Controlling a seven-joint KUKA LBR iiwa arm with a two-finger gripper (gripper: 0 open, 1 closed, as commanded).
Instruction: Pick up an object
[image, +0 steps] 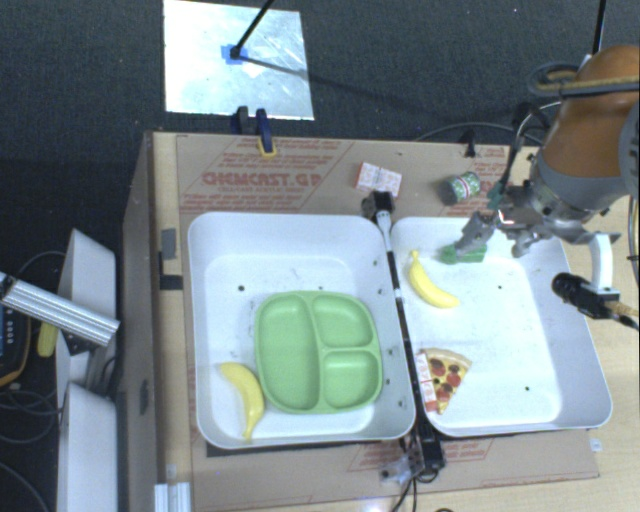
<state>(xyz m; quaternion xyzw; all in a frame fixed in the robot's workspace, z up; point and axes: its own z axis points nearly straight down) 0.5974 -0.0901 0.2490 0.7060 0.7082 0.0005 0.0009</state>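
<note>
Gripper (497, 236) above green object (462, 255)

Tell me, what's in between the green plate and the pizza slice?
In the camera view, the two white bins' touching rims run between the green plate and the pizza slice. No toy lies there.

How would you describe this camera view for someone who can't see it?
A grey robot arm's claw hovers over a small green object in the right white bin, which also holds a yellow toy banana and a pizza slice; the left white bin holds a green divided plate.
</note>
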